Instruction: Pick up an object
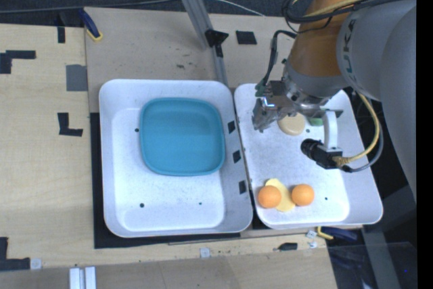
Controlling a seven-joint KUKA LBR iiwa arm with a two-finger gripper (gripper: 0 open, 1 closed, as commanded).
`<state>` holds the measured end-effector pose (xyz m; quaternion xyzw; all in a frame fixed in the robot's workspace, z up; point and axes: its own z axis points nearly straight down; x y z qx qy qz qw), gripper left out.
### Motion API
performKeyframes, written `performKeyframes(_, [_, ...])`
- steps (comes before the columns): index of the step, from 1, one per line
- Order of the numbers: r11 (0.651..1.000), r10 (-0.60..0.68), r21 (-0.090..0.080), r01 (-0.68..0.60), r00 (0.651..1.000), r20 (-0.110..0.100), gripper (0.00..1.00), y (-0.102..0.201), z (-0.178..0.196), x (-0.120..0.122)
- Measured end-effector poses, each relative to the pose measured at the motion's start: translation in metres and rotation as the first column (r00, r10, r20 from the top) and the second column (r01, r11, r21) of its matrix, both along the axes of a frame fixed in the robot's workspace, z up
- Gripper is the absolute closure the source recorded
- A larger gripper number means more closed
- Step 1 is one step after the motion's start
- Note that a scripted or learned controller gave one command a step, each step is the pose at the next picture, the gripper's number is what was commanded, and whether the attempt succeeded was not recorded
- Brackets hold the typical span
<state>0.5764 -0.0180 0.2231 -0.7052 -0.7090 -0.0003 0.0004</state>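
White walls of the right bin [358,216] leave you open floor mid-bin, between the gripper [265,117] near its back-left corner and two orange balls [270,196] touching a yellow piece [280,194] by the front wall. Whether its fingers are spread, you cannot tell. A pale cream disc [293,124] lies just beside it, partly hidden.

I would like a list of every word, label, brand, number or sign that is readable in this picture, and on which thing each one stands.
No text here can be read.
Arm: grey letters on the casing, cut off and too blurred to read.
Blue plate, left bin, right bin, two orange balls: no marks at all.
Bench: dark tape pieces, no writing.
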Motion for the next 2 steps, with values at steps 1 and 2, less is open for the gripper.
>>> performKeyframes(1, [1.0, -0.001, 0.0, 0.001, 1.0, -0.001, 1.0, 0.043, 0.004, 0.003])
performKeyframes(2, [1.0, -0.001, 0.0, 0.001, 1.0, 0.0, 1.0, 0.091, 0.011, 0.009])
